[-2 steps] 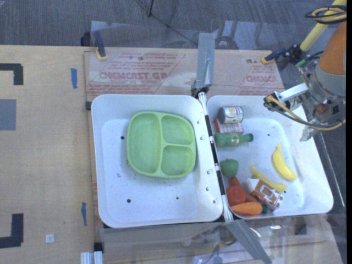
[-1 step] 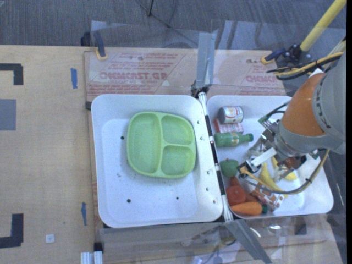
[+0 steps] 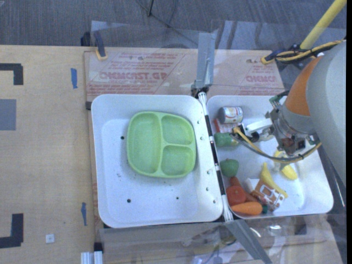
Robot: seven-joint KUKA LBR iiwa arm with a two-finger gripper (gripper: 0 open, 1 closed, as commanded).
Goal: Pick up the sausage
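Note:
My gripper (image 3: 287,149) hangs over the right side of the right bin (image 3: 316,202), under the grey wrist with the orange band. A small reddish-brown piece (image 3: 234,181), possibly the sausage, lies near the bin's left wall between a green vegetable (image 3: 229,166) and a red tomato (image 3: 236,194). It is well to the left of the gripper and apart from it. Just below the gripper lie a yellow lemon-like piece (image 3: 289,172) and a banana (image 3: 267,175).
The right bin also holds a silver can (image 3: 230,114), a green pepper (image 3: 224,140), an orange carrot (image 3: 247,208) and a small printed packet (image 3: 269,194). A green divided plate (image 3: 161,144) sits in the left bin (image 3: 110,191). Cables loop beside the wrist.

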